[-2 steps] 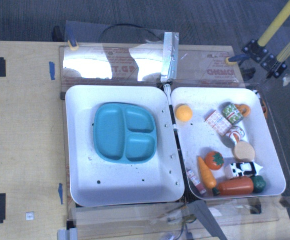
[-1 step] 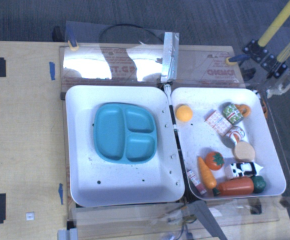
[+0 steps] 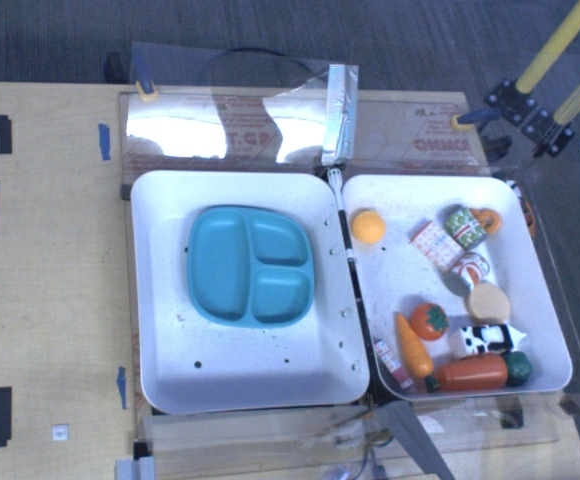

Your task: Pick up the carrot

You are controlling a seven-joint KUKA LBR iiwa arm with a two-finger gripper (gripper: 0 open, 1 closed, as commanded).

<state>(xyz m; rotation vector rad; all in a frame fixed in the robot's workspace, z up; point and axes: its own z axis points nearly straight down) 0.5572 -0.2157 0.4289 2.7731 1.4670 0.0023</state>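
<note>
1. The table is pale wood, with black tape marks near its left edge, and it carries two shallow white bins side by side
2. The left bin holds a teal plate with three compartments, lying flat near the bin's middle
3. The right bin touches the left bin along their shared edge and holds a scatter of toy food, mostly towards its near and right parts
4. A red sausage-shaped toy with a dark green end lies along the near wall of the right bin
5. The carrot lies in the near left part of the right bin, orange, set at a slant with its thicker end towards the near wall; that end is just beside the left end of the red toy
6. A tomato with a green top touches the carrot's right side
7. A black-and-white patterned block sits just above the red toy, and a beige round piece lies just behind the block
8. An orange ball rests alone near the left wall of the right bin, well apart from the carrot
9. A green can stands near the far right corner, with a red-and-white packet just to its left and a small tin near it
10. A thin pink packet lies left of the carrot, against the left wall
</note>
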